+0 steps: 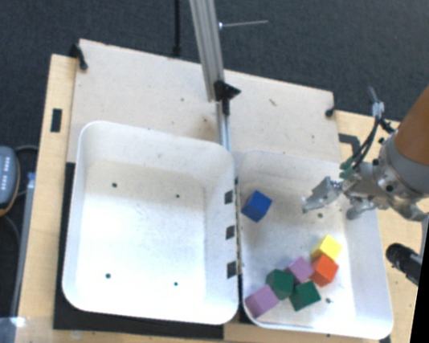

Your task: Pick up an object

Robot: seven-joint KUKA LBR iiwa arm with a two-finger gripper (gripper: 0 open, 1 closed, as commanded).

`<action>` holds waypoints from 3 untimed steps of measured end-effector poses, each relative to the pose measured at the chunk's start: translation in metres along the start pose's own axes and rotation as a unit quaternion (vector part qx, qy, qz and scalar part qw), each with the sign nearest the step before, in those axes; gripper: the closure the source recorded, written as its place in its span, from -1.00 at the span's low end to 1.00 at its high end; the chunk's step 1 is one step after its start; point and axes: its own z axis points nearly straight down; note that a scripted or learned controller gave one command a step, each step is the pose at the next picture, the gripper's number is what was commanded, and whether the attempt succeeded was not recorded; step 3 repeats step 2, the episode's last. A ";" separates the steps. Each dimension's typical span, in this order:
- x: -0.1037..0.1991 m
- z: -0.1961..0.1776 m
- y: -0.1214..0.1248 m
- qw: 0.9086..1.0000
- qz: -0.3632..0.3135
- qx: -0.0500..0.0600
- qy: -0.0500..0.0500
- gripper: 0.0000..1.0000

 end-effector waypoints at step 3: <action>-0.027 -0.048 -0.021 1.000 -0.006 0.001 -0.001 -1.00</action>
